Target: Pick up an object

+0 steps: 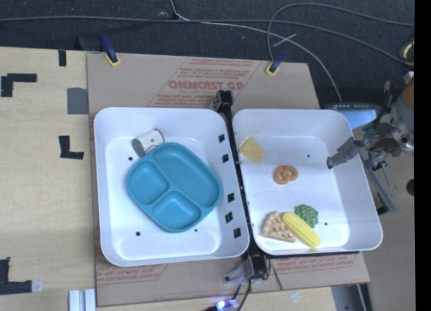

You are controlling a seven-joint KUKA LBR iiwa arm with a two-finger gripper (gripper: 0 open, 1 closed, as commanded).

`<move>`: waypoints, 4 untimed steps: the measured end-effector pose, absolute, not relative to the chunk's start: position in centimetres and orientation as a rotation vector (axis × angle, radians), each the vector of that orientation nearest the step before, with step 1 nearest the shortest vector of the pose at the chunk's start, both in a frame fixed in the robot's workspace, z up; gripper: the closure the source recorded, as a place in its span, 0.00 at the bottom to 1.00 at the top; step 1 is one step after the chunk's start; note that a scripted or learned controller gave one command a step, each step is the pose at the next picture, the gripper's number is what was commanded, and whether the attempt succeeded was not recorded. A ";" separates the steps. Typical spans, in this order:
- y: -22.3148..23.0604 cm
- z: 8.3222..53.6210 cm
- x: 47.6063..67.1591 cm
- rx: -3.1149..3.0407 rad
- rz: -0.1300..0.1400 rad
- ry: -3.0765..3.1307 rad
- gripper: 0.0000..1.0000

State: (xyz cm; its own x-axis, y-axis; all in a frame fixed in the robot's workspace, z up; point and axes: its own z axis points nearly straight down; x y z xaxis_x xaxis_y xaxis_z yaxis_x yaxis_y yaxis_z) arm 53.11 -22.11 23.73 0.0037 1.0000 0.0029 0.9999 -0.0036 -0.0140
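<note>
The right bin (337, 124) holds a yellow cheese wedge (252, 150) near its left wall, an orange pretzel (285, 174) in the middle, and a pizza slice (277, 227), a corn cob (301, 229) and a green broccoli (308, 214) bunched at the front. My gripper (351, 151) hangs over this bin's right rim, well to the right of the pretzel and touching none of the items. Nothing shows in its grasp.
The left bin (108, 188) carries a blue divided plate (174, 186) and a small tipped cup (147, 141) behind it. A black hinge strip (229, 168) runs between the bins. Cables (296, 40) trail across the dark floor at the back.
</note>
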 end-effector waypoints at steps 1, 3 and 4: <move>-22.0 24.5 53.4 -2.220 0.002 -2.222 0.00; -21.9 12.1 53.3 -2.216 0.005 -2.220 0.00; -21.9 8.4 53.3 -2.221 0.003 -2.224 0.00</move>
State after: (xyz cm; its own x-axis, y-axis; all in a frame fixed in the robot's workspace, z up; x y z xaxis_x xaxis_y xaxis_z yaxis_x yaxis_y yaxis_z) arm 53.34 -21.89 8.39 -0.0017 1.0000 -0.0023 1.0000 0.0017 0.0000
